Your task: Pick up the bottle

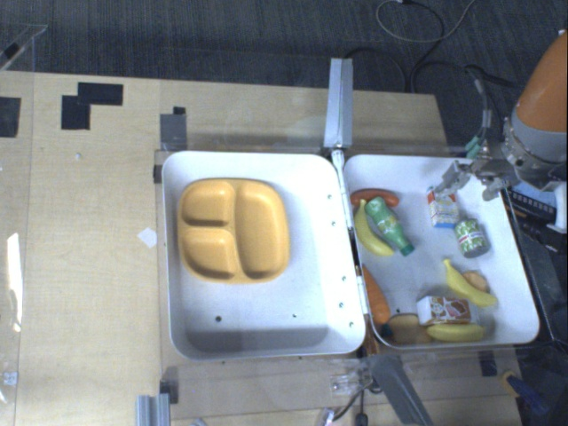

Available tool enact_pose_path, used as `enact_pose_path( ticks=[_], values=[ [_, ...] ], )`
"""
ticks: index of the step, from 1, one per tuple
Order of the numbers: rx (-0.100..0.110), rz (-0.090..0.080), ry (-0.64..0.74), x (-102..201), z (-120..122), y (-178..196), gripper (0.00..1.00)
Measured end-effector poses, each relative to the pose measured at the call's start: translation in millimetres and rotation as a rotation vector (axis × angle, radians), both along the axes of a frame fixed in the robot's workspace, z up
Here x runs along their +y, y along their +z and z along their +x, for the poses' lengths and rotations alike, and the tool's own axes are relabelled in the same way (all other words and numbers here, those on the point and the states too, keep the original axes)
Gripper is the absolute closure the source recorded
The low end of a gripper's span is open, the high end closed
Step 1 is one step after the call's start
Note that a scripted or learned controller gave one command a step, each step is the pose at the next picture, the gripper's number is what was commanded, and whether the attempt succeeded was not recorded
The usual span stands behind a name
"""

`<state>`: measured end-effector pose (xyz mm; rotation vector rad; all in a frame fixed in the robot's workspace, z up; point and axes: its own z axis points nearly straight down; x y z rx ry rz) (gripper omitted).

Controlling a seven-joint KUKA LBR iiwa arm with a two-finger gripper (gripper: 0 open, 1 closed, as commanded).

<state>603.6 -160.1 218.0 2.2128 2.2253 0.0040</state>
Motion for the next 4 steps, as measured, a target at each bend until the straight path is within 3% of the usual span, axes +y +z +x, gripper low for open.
enact_pose_path(
  ticks=[1, 2, 3, 4],
  values=[
    [-0.013, -0.003, -0.033, 33, -4, -92, 0.0],
    [-0.003, -0.002, -0.025, 62, 0, -124, 0.0],
    [0.015, 0.001, -0.209, 65, 52, -130, 0.0],
    [-0.003, 0.001, -0.318, 25, 67, -73, 0.0]
  ],
)
